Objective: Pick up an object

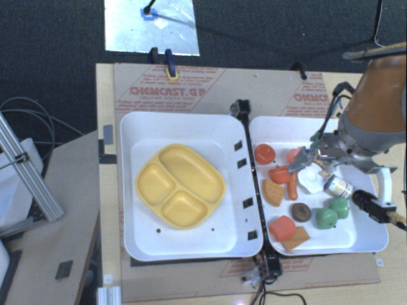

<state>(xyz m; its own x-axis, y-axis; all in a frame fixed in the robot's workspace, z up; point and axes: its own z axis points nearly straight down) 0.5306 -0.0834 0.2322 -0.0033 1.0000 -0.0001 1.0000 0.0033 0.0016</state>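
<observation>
The gripper [304, 161] hangs low over the right bin [369, 237], near its middle. Whether it is open or closed, I cannot tell, and I see no object inside it. Just under and beside its tip lie a small orange-red piece [294, 154], a red-orange chunk [280, 175] and a carrot-like stick [292, 187]. A red tomato [264, 153] lies a little to the left. The same bin also holds a white piece [311, 182], a small can [338, 187], a brown round thing [301, 212] and 2 green objects [332, 213]. The left bin [146, 237] contains 1 yellow divided plate [180, 185] with 3 compartments.
</observation>
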